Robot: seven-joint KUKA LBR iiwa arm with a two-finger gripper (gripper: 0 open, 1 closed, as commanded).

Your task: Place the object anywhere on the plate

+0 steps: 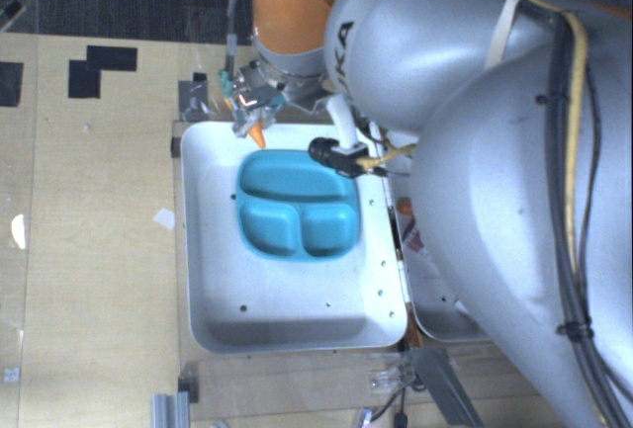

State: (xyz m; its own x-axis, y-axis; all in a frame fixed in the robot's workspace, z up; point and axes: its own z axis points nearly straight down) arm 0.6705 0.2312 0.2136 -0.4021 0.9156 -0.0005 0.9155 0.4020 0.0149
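Your claw hangs over the far rim of the left bin, an orange piece showing at its tip.

From the left you see the pale wooden worktop [89,248], then the shallow white plastic bin [213,317] holding the blue three-compartment plastic plate [297,204]. At the bin's far edge, just beyond the plate, the claw [249,123] points down with a small orange object [257,133] between its fingers, clamped on it. On the right, the grey arm [495,169] covers most of the second white bin [445,322].
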